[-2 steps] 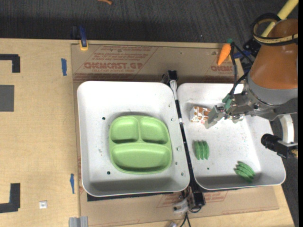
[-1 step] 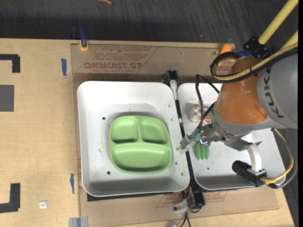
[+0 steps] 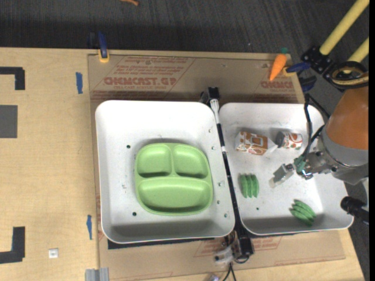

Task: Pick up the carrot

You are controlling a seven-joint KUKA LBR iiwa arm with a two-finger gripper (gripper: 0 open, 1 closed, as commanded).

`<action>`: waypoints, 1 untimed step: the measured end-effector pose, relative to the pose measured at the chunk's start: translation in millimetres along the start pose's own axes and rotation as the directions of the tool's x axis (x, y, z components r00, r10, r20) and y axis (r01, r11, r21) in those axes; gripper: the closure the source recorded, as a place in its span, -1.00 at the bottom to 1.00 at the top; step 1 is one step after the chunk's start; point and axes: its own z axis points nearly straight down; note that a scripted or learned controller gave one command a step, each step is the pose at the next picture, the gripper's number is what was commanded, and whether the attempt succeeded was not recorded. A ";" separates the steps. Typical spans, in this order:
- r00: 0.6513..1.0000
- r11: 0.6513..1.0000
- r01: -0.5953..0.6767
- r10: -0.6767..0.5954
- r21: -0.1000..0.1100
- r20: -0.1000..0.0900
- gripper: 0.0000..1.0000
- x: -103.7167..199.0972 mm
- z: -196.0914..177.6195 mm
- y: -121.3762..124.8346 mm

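The carrot (image 3: pixel 279 65) is small and orange with a green top. It lies on the brown cardboard behind the right bin (image 3: pixel 266 113), outside both bins, near a blue clamp. My gripper (image 3: pixel 283 174) hangs low over the middle of the right bin, well in front of the carrot and apart from it. It hovers over bare white floor between the bin's objects, and nothing shows in it. The arm's orange band (image 3: pixel 351 122) is at the right edge.
The right bin holds a white-and-brown packet (image 3: pixel 253 143), a small round can (image 3: pixel 289 139) and two green ribbed pieces (image 3: pixel 250 185) (image 3: pixel 303 211). A green divided plate (image 3: pixel 173 177) lies in the left bin (image 3: pixel 111 157). A yellow pole (image 3: pixel 345 19) slants at the top right.
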 end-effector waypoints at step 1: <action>0.948 0.948 -0.319 0.319 0.005 -0.003 -1.00 -17.7 53.1 -7.4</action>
